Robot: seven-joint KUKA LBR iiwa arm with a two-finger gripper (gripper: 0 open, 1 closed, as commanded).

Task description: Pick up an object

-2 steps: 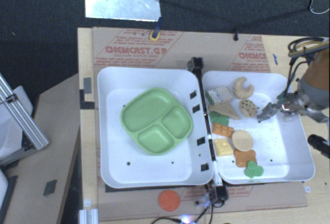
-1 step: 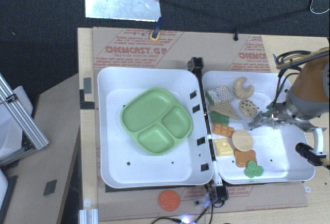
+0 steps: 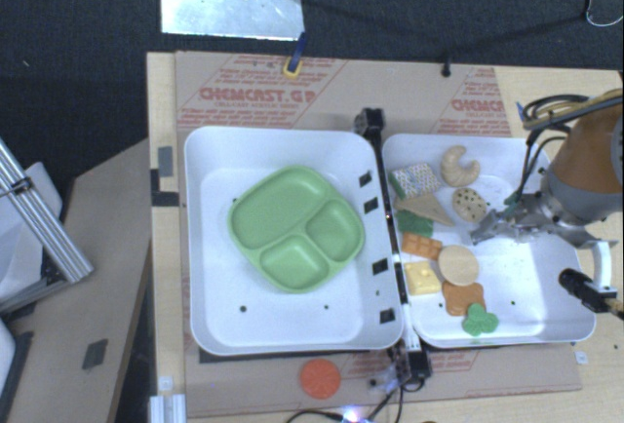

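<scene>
Since nothing sits between the jaws (image 3: 485, 231), whose spread we cannot tell, we judge the pick not yet made: nine toy foods (image 3: 458, 265) lie in the right bin (image 3: 546, 314), left of the jaws; one green divided plate (image 3: 297, 228) fills the left bin (image 3: 210, 314).

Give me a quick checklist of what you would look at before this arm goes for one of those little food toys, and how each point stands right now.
1. Toys within reach: ok. The croissant, cookie and round beige disc lie in the right bin.
2. Gripper over that bin: ok, it sits beside the cookie.
3. Fingers ready to close: cannot tell.
4. Target standing alone: not ok. The toys are bunched along the bin's left side, several touching.
5. Drop spot: ok. The green tray lies in the left bin.
</scene>
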